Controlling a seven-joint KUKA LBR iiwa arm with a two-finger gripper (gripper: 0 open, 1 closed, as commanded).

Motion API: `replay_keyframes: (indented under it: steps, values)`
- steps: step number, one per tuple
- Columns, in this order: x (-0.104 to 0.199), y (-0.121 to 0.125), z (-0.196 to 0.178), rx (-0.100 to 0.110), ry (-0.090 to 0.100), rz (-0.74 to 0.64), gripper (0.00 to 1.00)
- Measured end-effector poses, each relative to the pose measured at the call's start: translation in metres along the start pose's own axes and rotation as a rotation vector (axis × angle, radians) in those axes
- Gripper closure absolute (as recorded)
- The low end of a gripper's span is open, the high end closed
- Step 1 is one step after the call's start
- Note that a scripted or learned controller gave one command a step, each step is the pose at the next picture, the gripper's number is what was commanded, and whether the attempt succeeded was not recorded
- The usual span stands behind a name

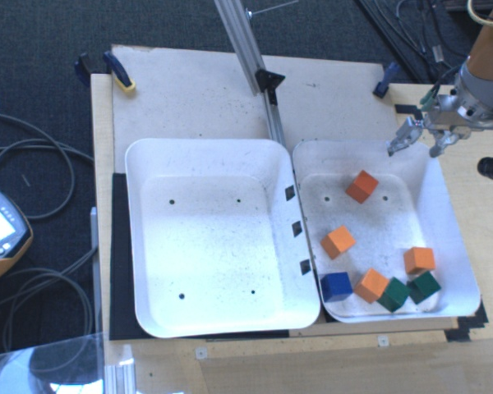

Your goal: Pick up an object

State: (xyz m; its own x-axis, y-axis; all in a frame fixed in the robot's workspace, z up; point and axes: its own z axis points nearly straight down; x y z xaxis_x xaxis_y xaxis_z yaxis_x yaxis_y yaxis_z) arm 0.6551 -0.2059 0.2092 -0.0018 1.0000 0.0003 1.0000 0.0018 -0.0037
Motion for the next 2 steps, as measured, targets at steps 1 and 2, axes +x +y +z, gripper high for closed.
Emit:
replay_keyframes:
  steps: [1, 2]
  values:
    - [0.025, -0.006, 0.101, -0.009, 0.004, 0.001, 0.0]
    - [0.057, 0.013, 0.108, -0.01, 0.0, -0.003, 0.0]
